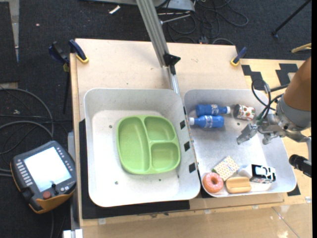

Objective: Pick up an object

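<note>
Hovering above right bin point(285, 155), gripper point(253, 132) spread open, nothing between fingers; pick judged not yet begun, descent, closure, lift all left. Near edge of right bin: one donut point(213, 182), one bread roll point(238, 185), one patterned packet point(227, 167), one black-white item point(262, 172). Farther back: two blue bottles point(209, 116), one small can point(244, 112). Left bin point(99, 108): one green divided plate point(148, 144).

Green divided plate point(148, 145) in middle of left bin point(94, 133). Teach pendant point(43, 175) on floor off bench's left edge. Yellow clamps point(78, 52) and point(237, 56) at bench's far corners. Slanted metal rail point(153, 24) over far edge. Cables point(218, 9) on dark floor beyond.
</note>
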Controlling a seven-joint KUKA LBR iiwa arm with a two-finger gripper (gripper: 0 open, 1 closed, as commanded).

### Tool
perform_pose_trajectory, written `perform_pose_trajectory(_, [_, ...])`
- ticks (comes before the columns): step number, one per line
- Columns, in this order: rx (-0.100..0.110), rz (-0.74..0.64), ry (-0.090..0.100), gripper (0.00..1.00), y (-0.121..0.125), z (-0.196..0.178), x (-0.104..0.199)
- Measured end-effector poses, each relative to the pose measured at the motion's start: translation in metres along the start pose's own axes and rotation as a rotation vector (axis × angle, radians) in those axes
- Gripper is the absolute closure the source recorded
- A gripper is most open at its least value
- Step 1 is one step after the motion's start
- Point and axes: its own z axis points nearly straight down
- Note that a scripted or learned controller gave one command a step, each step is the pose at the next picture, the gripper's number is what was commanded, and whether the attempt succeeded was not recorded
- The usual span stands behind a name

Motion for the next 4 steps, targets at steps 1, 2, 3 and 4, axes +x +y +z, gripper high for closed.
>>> perform_pose_trajectory(1, [0.0, 0.001, 0.0, 0.0, -0.008, 0.047, 0.002])
perform_pose_trajectory(2, [-0.006, 0.001, -0.002, 0.0, -0.007, 0.077, 0.002])
perform_pose_trajectory(3, [-0.009, 0.0, -0.003, 1.0, -0.007, 0.066, 0.002])
perform_pose_trajectory(4, [-0.009, 0.001, -0.003, 1.0, -0.013, 0.02, -0.001])
